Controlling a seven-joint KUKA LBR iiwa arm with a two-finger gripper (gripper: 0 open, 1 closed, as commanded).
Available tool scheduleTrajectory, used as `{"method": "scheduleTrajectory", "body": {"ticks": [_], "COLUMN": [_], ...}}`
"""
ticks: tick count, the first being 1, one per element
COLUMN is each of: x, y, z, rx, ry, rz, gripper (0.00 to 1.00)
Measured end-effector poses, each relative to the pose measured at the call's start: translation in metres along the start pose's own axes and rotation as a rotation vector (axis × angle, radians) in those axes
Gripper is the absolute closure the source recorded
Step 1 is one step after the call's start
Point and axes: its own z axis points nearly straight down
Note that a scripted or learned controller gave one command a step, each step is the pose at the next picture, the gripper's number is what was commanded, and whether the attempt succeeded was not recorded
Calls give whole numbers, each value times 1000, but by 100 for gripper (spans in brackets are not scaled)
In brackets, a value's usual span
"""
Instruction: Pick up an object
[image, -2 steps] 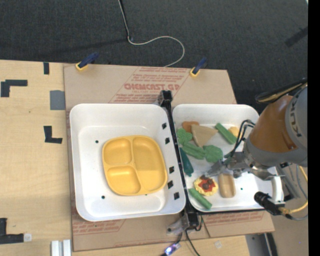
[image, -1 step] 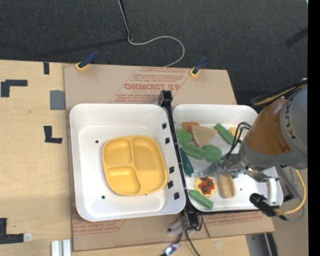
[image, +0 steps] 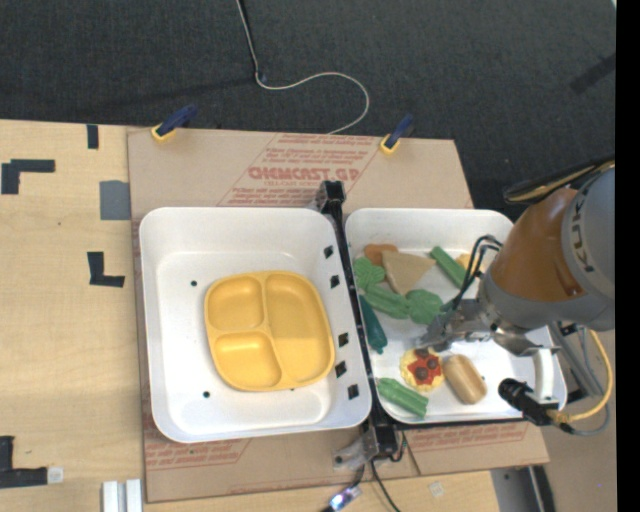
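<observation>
The right bin (image: 430, 220) holds several toy foods: green pieces (image: 385, 290), a tan wedge (image: 405, 270), a small pizza-like piece with red topping (image: 423, 369), a brown bread roll (image: 464, 379) and a green pod (image: 402, 398). My gripper (image: 440, 335) is down in this bin, just above the pizza piece and beside a green piece (image: 425, 303). The arm's orange band (image: 535, 260) rises behind it on the right.
The left bin (image: 170, 300) holds a yellow divided plate (image: 268, 330). A black divider clip (image: 332, 195) sits between the bins. Both bins rest on a cardboard sheet (image: 290, 170). A thin cable (image: 310, 85) loops at the back.
</observation>
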Motion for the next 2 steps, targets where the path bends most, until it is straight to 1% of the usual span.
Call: {"method": "scheduleTrajectory", "body": {"ticks": [1, 2], "x": [-2, 6], "y": [7, 4], "z": [-59, -117], "rx": [10, 9], "ry": [-17, -16], "rz": [6, 5], "gripper": [100, 100]}}
